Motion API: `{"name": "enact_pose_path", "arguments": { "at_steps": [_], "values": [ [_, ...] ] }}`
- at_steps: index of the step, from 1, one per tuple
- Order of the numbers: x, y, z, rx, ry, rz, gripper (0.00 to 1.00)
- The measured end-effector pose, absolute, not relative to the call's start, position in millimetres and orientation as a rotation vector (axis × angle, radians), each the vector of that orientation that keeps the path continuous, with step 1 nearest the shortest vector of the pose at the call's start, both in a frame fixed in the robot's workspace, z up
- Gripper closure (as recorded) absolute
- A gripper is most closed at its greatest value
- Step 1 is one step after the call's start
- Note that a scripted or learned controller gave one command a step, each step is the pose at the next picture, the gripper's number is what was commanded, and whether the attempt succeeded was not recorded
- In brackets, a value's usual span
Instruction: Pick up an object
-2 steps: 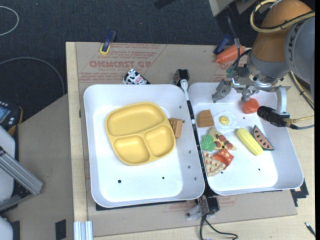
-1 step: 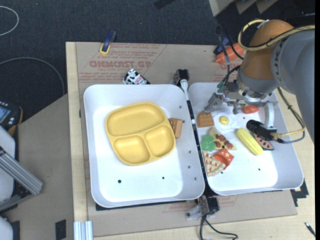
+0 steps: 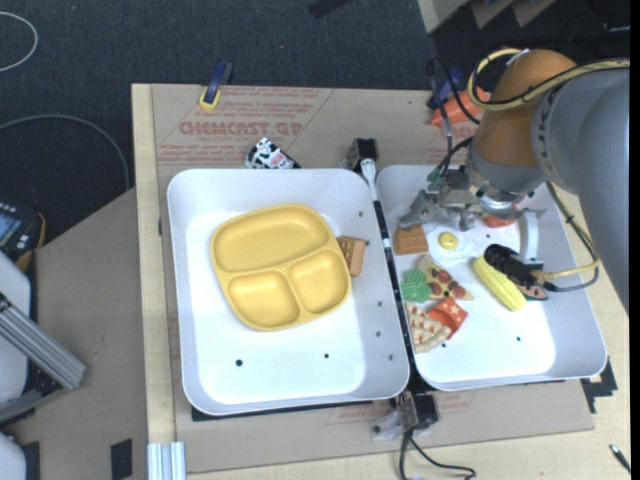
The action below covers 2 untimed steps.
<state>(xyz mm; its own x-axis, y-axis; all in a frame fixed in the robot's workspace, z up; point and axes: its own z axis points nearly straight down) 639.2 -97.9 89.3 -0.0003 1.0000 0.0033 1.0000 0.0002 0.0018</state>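
A: What carries the two shallow white plastic bins?

B: A tan cardboard-covered tabletop [image 3: 300,118] printed with red lettering, set over a dark grey carpeted floor [image 3: 150,18]. A thin pale cable [image 3: 18,36] loops on the floor at upper left, and a silver metal rail [image 3: 40,348] cuts the lower left corner.

A: And the left bin [image 3: 280,383]?

B: It holds a yellow three-compartment plastic plate [image 3: 280,265], with a small brown block [image 3: 351,255] touching the plate's right rim.

A: The right bin [image 3: 520,358]?

B: Toy food lies in its upper left half: a tan toast-like piece [image 3: 410,239], a fried egg toy [image 3: 449,242], a yellow corn cob [image 3: 498,282], a green leafy piece [image 3: 414,286], a pizza-like slice [image 3: 443,284] and a red piece [image 3: 447,315], near one another.

A: Where is the grey arm's gripper [image 3: 450,208]?

B: At the upper part of the right bin, just above the toast and egg. Whether its fingers are apart or together cannot be told from this angle; nothing is seen between them.

A: Anything else on the tabletop?

B: A yellow-and-blue clamp [image 3: 213,88] at the top left edge and a small black-and-white patterned object [image 3: 268,155] above the left bin.
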Motion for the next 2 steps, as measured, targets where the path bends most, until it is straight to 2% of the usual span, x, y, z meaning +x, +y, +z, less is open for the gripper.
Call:
{"name": "enact_pose_path", "arguments": {
  "at_steps": [1, 2],
  "values": [
    [642.2, -96.9, 103.4, -2.225, -2.227, -0.018, 1.0],
    [640.5, -91.9, 166.4, -2.224, -2.228, -0.007, 1.0]
  ]
}}
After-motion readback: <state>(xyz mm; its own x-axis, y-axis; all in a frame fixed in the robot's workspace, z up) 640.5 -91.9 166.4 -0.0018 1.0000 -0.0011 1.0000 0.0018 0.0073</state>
